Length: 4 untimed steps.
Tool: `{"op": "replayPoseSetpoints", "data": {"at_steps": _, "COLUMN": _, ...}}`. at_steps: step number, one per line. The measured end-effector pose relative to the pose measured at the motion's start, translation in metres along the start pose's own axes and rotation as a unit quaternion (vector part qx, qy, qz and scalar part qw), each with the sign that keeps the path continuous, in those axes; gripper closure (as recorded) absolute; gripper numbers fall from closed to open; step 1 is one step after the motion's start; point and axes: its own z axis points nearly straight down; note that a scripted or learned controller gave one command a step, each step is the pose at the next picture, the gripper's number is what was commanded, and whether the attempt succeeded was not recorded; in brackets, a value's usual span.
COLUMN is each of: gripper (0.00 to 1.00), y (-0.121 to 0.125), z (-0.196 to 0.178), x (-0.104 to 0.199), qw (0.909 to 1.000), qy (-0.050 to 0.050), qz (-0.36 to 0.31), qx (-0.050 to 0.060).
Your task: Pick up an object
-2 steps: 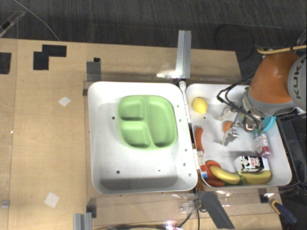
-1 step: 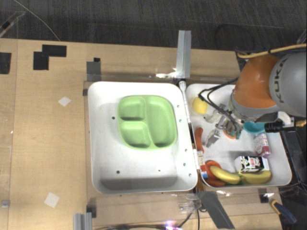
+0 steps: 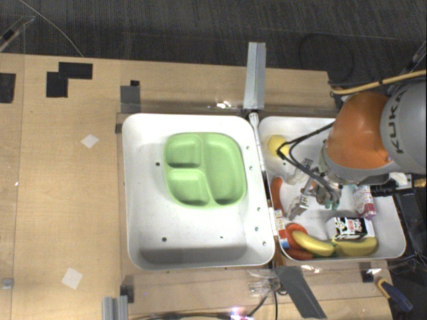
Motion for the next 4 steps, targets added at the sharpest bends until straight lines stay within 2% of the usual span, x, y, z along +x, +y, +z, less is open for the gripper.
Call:
{"op": "replayPoseSetpoints", "data": {"at_steps": 1, "gripper": 0.00, "y": -0.044, "z": -0.050, "x": -0.068, "qw": 0.9995, "qy": 0.000, "qz": -0.033, "qx": 0.002}}
{"op": "replayPoseSetpoints", "data": {"at_steps": 2, "gripper": 0.00, "y": 0.007, "z": 0.002, "x": -0.054, "qw": 1.0000, "qy": 0.001, "qz": -0.005, "qx": 0.000}}
{"op": "replayPoseSetpoints", "data": {"at_steps": 3, "gripper": 0.00, "y": -0.005, "z": 0.001, "x": -0.020, "qw": 0.9995, "qy": 0.001, "qz": 0.033, "qx": 0.000}}
{"op": "replayPoseSetpoints", "data": {"at_steps": 4, "gripper": 0.00, "y": -0.063, "z": -0.043, "x": -0.050, "qw": 0.9920, "qy": 0.002, "qz": 0.126, "qx": 0.002}}
